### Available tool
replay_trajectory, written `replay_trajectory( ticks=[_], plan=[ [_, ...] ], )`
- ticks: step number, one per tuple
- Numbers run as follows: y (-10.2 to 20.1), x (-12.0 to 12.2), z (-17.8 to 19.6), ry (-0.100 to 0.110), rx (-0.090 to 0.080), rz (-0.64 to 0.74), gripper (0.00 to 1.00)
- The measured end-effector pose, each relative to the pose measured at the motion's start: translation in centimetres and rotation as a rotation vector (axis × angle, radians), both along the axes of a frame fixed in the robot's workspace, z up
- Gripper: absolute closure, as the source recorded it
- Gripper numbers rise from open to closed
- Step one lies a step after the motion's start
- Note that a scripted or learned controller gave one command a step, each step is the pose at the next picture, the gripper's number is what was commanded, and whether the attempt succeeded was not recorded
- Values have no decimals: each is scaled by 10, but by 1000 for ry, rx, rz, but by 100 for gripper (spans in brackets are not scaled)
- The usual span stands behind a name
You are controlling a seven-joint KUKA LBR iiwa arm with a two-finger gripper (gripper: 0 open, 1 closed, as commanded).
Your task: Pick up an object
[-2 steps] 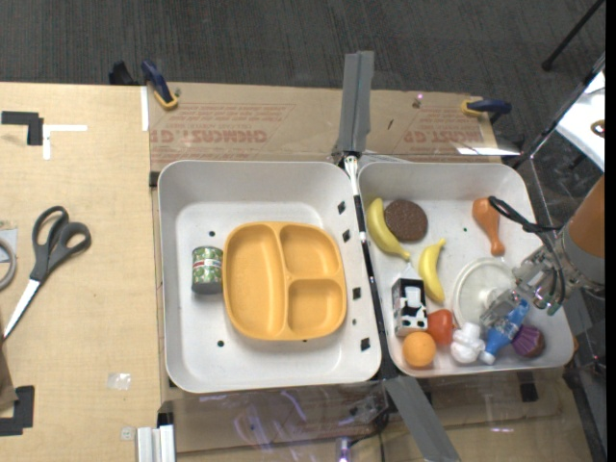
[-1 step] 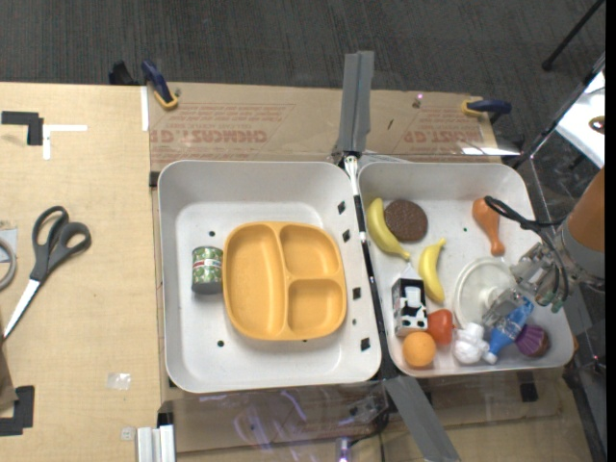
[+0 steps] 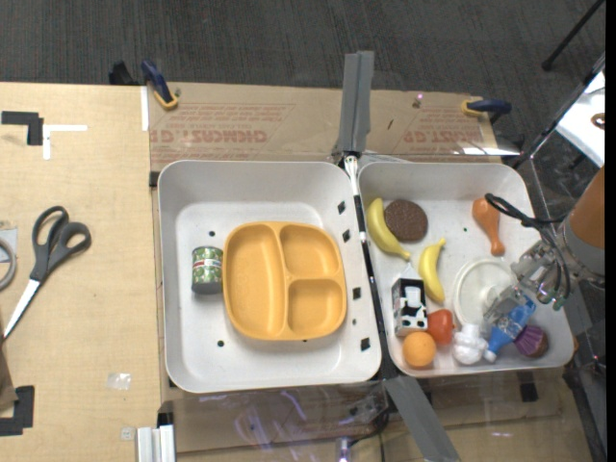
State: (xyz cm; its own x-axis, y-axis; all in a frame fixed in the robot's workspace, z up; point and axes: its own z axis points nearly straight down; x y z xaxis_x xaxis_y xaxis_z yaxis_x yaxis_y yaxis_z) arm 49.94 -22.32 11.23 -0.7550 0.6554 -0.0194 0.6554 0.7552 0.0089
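Camera view, hand [image 3: 525,292] among crowded toys, bananas [image 3: 385,229] beside

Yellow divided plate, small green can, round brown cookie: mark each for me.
Yellow divided plastic plate [image 3: 285,279], camera view, on the ridge between compartments.
Small green can [image 3: 206,269], camera view, on its side label.
Round brown cookie [image 3: 406,219], camera view, on its top face.

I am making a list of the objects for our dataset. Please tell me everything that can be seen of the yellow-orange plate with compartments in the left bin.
The yellow-orange divided plate looks like smooth plastic, squarish with rounded corners and a raised rim. It has three compartments: one long section on the left and two smaller ones on the right, all holding nothing. It lies flat, right side up, near the middle of the left white bin. A small green can lies against its left edge.
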Motion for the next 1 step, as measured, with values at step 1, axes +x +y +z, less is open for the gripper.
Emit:
replay_trajectory(
  ticks=[1],
  plan=[
    [75,19,84,23,8,-142,100]
  ],
)
